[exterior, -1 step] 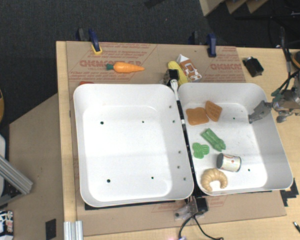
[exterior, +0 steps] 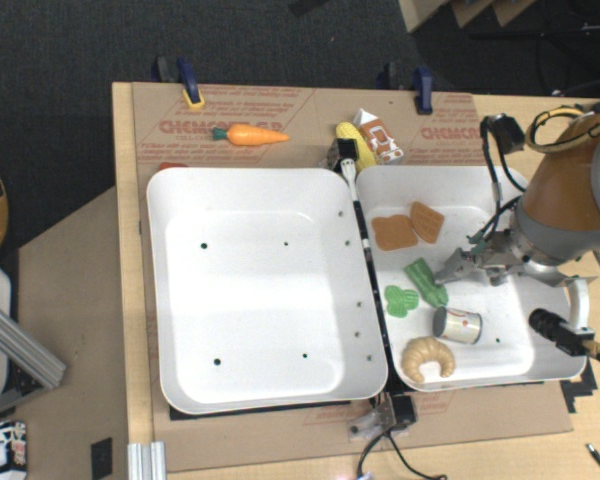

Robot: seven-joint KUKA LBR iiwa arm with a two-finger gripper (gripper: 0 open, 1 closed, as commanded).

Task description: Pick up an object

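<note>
Tool (exterior: 448,270) low in right bin (exterior: 500,190), fingers' state unclear; green object (exterior: 425,282) touching tip, long axis diagonal.

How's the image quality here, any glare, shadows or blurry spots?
Camera view: lighting is even and bright; the left bin is nearly washed out white, with soft shading along its rim. The arm throws a faint shadow on the right bin. Focus is fair; the can label is too small to read.

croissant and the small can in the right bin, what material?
Croissant: likely molded plastic toy food; smooth tan surface with a slight sheen. Small can: looks like metal; grey reflective side, white label with a red mark. It could also be painted plastic.
</note>
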